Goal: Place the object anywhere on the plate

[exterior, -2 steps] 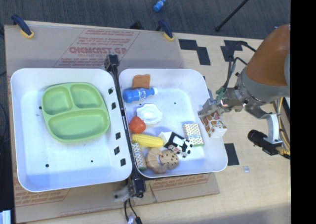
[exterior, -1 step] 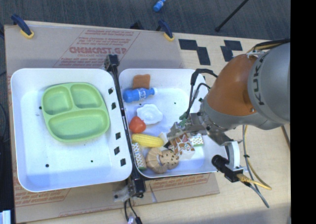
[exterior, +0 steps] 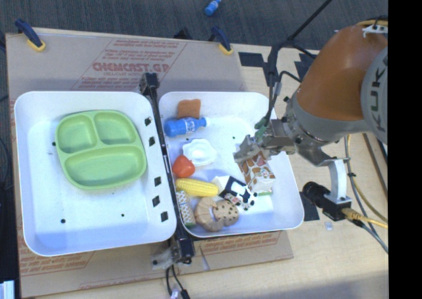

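The arm (exterior: 343, 86) comes in from the right, its orange band bulking over the right bin's (exterior: 280, 215) far edge, wrist angled down toward the clutter. The left bin (exterior: 33, 225) holds the green plate (exterior: 100, 148), three compartments, nothing on it. So the target is well apart from the action, across the black divider between the bins.

The gripper (exterior: 252, 151) sits low over the right side of the right bin, just above a small printed carton (exterior: 258, 173) with brown-and-white markings. Whether the jaws are spread or closed cannot be told from here; the metal blurs into the carton's top, and nothing is plainly seen between the fingers. The carton looks like the target, but that is a judgement from where the gripper hangs.

Around it, things are crowded: a cookie (exterior: 216, 214) at the near edge, a corn cob (exterior: 196, 187), a blue bottle (exterior: 183, 125), a white cup (exterior: 199, 152), a red piece (exterior: 183, 167), an orange block (exterior: 190, 107) at the back, and a black-and-white bit (exterior: 235, 193) just beside the carton.

Risks from here: the carton lies flat and tilted, so the fingers could skid off its face and close on air. A shallow pinch might lift one corner and drop it short of the divider. A descent drifting left could also catch the black-and-white bit.
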`<state>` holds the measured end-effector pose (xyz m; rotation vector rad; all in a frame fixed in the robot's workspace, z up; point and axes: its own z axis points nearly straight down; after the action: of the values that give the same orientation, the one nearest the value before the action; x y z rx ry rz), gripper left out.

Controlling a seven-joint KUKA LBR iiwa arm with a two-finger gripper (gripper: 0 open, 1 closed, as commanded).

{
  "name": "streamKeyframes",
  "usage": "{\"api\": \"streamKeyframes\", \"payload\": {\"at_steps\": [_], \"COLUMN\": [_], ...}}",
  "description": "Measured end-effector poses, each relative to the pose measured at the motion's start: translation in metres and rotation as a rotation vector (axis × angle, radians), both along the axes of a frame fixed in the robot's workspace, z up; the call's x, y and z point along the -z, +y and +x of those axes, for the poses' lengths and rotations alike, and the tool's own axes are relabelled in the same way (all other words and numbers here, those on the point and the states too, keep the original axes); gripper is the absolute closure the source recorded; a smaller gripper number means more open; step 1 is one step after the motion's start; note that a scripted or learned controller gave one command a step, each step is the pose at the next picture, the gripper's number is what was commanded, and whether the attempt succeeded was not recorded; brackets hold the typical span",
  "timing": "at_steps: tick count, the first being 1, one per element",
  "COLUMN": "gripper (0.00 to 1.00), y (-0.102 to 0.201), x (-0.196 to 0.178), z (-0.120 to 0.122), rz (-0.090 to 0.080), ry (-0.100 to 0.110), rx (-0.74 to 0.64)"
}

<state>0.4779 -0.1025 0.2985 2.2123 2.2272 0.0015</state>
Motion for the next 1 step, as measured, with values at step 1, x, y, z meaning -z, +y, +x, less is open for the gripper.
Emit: {"api": "streamKeyframes", "payload": {"at_steps": [1], "gripper": [1.00], "y": [0.0506], "x": [0.0071], "z": [0.0506], "rz": [0.000], "ry": [0.002], "rx": [-0.001]}}
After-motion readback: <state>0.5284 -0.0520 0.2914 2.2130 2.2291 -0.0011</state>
